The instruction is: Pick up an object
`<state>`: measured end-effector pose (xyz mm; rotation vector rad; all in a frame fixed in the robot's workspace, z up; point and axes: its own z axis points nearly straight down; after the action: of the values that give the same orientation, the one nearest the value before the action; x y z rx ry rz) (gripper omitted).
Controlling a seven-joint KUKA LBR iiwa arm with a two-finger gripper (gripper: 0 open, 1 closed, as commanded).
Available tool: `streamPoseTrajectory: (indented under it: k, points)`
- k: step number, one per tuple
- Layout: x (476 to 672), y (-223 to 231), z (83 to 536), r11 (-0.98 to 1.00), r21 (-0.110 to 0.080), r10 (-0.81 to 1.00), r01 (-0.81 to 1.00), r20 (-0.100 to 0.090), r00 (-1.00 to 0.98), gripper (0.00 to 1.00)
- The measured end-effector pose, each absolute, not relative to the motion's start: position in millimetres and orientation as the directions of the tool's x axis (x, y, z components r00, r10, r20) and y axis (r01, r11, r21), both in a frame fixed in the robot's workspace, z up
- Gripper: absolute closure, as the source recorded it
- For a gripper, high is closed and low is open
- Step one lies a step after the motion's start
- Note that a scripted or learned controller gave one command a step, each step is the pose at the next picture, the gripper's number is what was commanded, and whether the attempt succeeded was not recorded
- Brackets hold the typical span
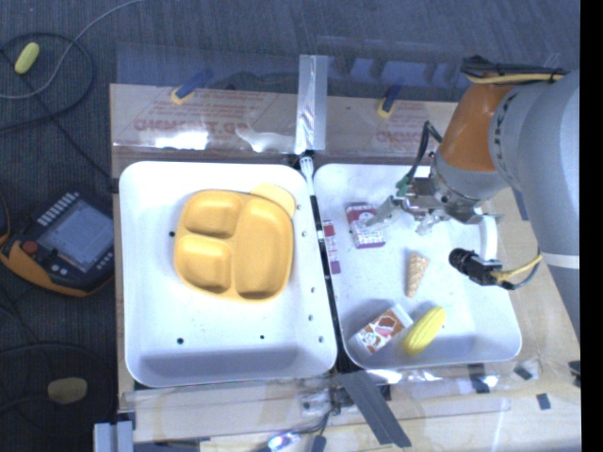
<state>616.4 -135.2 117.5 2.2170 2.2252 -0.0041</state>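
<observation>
In the right bin (499, 337) lie a small red and white packet (365, 226), a tan cone-shaped piece (416, 271), a yellow corn-like piece (425, 329) and a red-brown packet (382, 330). My gripper (415, 205) hovers at the bin's upper middle, just right of the red and white packet and above the cone. Nothing is visibly held in it.
The left bin (151, 347) holds a yellow compartment tray (236, 243) with a pale yellow round piece (275, 196) at its far edge. A metal divider (325, 252) separates the bins. The arm (528, 139) covers the right bin's upper right corner.
</observation>
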Motion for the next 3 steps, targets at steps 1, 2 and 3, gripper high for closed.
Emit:
streamPoseTrajectory:
  k: [1,2,3]
  points:
    - [616.3,-134.6,126.1,0.006,-0.004,1.0,1.0,-0.005,-0.006,1.0]
    - [616.2,-134.8,126.1,0.006,-0.004,1.0,1.0,-0.006,-0.006,0.0]
    - [646.1,-111.0,97.5,0.032,0.019,0.999,0.999,-0.009,-0.032,0.0]
